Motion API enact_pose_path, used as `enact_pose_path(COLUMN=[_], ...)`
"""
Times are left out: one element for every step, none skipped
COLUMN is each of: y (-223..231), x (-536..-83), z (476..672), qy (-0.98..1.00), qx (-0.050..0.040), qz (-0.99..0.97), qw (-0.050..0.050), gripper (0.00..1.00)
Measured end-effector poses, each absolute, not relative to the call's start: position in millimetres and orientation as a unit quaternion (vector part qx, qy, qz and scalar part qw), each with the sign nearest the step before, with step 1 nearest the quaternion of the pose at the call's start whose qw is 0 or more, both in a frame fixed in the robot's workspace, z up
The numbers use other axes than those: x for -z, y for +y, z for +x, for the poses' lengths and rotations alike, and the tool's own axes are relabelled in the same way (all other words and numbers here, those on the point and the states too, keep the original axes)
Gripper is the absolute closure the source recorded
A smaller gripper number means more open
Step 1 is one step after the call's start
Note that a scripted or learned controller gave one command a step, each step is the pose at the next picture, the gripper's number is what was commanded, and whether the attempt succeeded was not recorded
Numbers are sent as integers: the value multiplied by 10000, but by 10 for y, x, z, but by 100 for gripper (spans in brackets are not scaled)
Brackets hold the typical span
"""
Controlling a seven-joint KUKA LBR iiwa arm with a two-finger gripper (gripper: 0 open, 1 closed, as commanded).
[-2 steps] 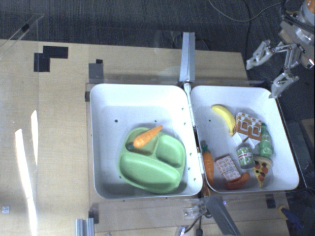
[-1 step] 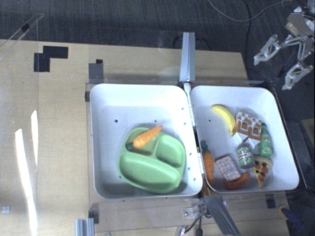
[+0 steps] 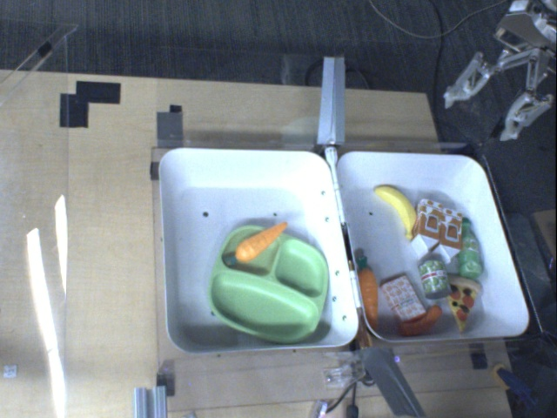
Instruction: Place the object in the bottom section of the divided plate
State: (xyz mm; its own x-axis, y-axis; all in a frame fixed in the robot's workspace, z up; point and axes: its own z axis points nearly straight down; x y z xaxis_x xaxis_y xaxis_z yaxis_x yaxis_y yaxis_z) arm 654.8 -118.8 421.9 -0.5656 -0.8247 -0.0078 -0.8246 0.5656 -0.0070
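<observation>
A toy carrot [image 3: 260, 242] lies on the green divided plate [image 3: 270, 287] in the left bin [image 3: 187, 190]. It sits in the plate's upper left section, at about 11 o'clock on the plate. Its long side runs at a slant. The thin tip points up toward 2 o'clock and pokes over the plate's rim. The fat end points down toward 8 o'clock. The big bottom section of the plate has nothing in it.

The right bin [image 3: 374, 168] holds a pile of toy food. A banana [image 3: 397, 207] lies near 11 o'clock in the bin. A waffle [image 3: 437, 223] is just beside it. A green bottle [image 3: 469, 252] is at 3 o'clock. A small can [image 3: 432, 277] sits below the waffle. A pizza slice [image 3: 464, 299] is at 5 o'clock. A square cracker [image 3: 402, 296] is near the bottom, and a second carrot [image 3: 369, 293] stands along the left wall.

The gripper [image 3: 498, 94] hangs far up at 1 o'clock, outside both bins and above the dark floor. Its two fingers are spread apart and hold nothing.
</observation>
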Motion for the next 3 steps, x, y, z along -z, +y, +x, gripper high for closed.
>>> enact_pose_path(y=[-1654,-2050,-2045], x=[-4230,-4373,-4369], z=[6675,6706,6707], qy=[9288,8814,8100], qx=[14,23,22], qz=[-3705,-4723,-5864], qw=[56,54,51], gripper=[0,0,0])
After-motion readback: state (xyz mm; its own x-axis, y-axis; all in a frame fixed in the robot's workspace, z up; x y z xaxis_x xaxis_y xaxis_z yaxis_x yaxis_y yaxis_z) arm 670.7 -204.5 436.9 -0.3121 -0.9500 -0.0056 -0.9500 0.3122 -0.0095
